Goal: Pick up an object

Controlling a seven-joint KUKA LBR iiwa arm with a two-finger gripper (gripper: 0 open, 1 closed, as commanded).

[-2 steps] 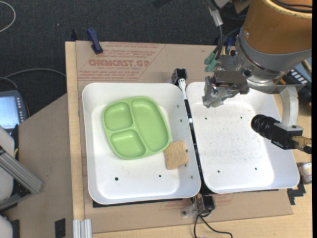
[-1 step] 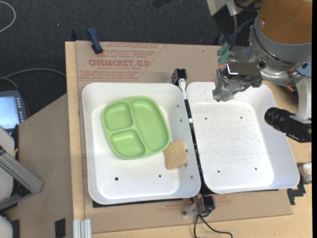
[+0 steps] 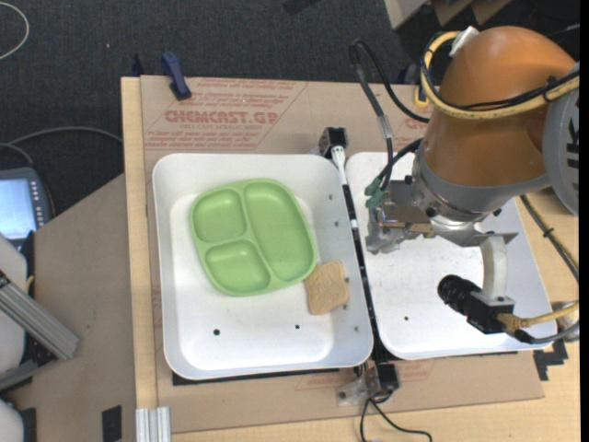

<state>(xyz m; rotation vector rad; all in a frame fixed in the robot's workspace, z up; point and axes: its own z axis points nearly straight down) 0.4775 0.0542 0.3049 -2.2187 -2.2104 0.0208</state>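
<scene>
Lying untouched in the left bin (image 3: 175,274), the two candidates for picking are a green divided plate (image 3: 251,238) and a tan sponge-like piece (image 3: 327,287) just beside the plate at its four o'clock, touching or nearly touching its rim. We see both resting flat on the bin floor, the plate near the bin's middle and the tan piece toward the bin's five o'clock area, close to the wall shared with the right bin (image 3: 414,334).

Moving outward, we find the arm (image 3: 502,90) hanging over the right bin, its orange band filling the two o'clock part of the view. The gripper (image 3: 386,238) sits below it, low over the right bin near the divider, at about three o'clock from the plate and apart from both things. We cannot tell how the gripper stands; its metal parts merge with cabling and shadow from this angle. Nothing shows in it.

We judge the task as not yet done: no object is lifted. What is left, as we read it, is the whole grasp: bringing the gripper across the divider over a chosen thing, lowering, closing and raising. The tan piece looks the easier target, being small and near; the plate is wide and shallow.
</scene>
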